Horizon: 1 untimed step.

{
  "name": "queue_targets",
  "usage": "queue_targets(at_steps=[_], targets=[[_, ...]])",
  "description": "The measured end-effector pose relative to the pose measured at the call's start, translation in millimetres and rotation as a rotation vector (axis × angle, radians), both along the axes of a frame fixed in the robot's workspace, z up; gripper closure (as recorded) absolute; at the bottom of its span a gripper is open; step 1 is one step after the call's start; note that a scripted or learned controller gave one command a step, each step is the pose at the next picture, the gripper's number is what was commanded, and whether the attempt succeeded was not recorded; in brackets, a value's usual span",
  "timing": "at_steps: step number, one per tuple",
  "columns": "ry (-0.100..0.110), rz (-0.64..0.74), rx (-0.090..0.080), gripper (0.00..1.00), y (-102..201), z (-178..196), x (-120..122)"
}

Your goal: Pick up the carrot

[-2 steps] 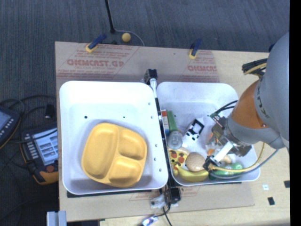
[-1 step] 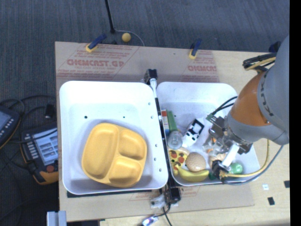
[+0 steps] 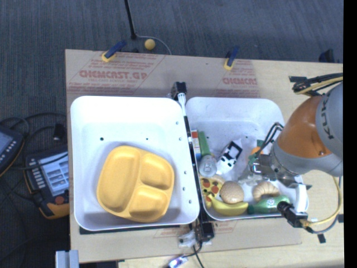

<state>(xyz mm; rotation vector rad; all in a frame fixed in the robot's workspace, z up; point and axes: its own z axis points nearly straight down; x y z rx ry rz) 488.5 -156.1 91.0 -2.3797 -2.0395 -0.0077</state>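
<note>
The tool [image 3: 257, 165] sits low in the right bin [image 3: 234, 106], at the lower right of the frame; whether it is open or closed cannot be told, since the wrist covers it. At left, the left bin [image 3: 89, 116] holds a yellow tray [image 3: 135, 183], probably the drop-off spot. Along the right bin's lower edge lie a banana [image 3: 228, 207], an egg [image 3: 232, 192], a croissant [image 3: 265, 190] and a green piece [image 3: 266, 205]. A sliver of orange, likely the carrot [image 3: 259, 147], pokes out just above the tool, so the arm seems placed for it.
</note>
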Motion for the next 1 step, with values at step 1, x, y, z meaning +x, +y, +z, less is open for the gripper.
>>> queue_targets(at_steps=[1], targets=[[-0.012, -0.037, -0.013, 1.00, 24.3, 141.2, 32.6]])
